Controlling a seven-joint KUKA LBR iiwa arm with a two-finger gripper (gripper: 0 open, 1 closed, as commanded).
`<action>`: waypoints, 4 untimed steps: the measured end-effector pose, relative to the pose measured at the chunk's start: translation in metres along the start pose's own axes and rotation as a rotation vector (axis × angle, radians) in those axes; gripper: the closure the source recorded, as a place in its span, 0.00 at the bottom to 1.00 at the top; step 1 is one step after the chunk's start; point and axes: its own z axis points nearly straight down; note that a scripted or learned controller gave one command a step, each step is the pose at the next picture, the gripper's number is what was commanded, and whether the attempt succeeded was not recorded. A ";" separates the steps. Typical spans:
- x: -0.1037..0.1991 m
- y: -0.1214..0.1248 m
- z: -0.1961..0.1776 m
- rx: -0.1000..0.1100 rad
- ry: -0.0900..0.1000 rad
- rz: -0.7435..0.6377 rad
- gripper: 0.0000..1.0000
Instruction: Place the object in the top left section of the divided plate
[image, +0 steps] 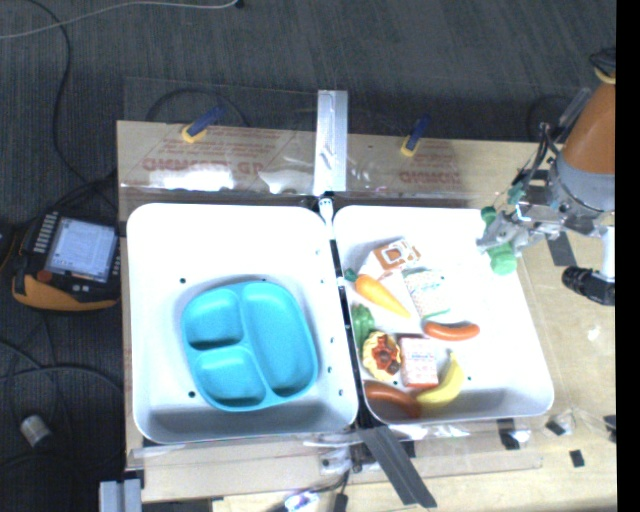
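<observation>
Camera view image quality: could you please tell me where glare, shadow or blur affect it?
Camera view: even lighting overall; glare washes out the clear plastic sheet behind the bins; soft shadow rings the blue divided plastic plate; the small toy foods in the right white bin look slightly soft.

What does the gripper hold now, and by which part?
Nothing visible. The gripper hangs above the right bin's far right corner, apart from the toy food; the blue plate sits in the left bin.
</observation>
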 end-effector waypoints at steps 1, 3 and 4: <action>0.046 -0.100 0.067 0.002 0.006 -0.014 1.00; 0.006 -0.032 0.044 0.001 0.001 0.118 1.00; 0.095 -0.092 0.036 0.002 0.005 0.118 1.00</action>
